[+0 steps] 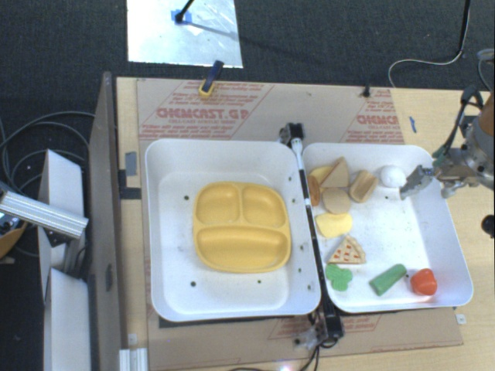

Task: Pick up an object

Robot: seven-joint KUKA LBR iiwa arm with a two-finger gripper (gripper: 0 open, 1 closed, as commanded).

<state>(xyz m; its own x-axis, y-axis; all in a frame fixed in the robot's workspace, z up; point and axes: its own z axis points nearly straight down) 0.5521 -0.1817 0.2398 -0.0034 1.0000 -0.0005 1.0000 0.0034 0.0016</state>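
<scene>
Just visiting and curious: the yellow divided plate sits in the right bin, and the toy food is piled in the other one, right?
Not quite. The camera view shows the yellow divided plate in the left bin. The toy food, such as the pizza slice and the tomato, lies in the other one, the right bin.
</scene>
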